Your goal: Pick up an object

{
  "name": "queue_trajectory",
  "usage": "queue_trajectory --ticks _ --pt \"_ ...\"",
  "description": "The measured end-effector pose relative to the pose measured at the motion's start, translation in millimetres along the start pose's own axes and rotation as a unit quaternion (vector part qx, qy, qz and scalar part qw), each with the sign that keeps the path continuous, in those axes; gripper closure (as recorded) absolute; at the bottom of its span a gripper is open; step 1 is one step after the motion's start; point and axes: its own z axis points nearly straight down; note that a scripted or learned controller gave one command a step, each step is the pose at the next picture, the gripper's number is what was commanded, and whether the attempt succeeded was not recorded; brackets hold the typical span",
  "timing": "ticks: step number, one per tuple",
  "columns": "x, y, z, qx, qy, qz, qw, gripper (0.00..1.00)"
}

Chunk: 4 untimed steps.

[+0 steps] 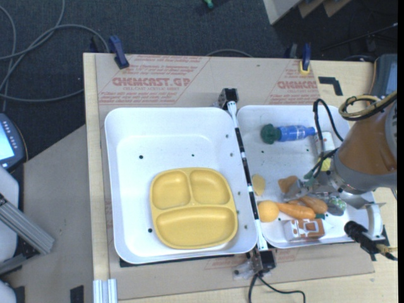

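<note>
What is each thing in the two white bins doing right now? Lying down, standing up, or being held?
Yellow plastic divided plate: lying flat, right way up, in the left white bin.
Blue plastic bottle with green cap: on its side in the right white bin, cap on.
Orange toy carrot: lying flat.
Yellow-orange ball: resting by the carrot.
End effector: low among the right bin's things; grip not clear.

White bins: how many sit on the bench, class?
2. The left white bin holds a yellow tray; the right white bin holds small items beneath the arm.
</note>
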Motion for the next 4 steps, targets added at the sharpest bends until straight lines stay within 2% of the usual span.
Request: queue_trajectory --ticks 1,2,3,4 --pt "10 88 -12 -0.004 -0.001 -0.004 1.0 0.0" --pt "-18 18 0 0.002 0.002 0.0 1.0 0.0" --pt "23 94 -1 -0.003 0.0 -0.005 1.0 0.0" --pt "50 147 0 -0.003 0.0 -0.004 1.0 0.0"
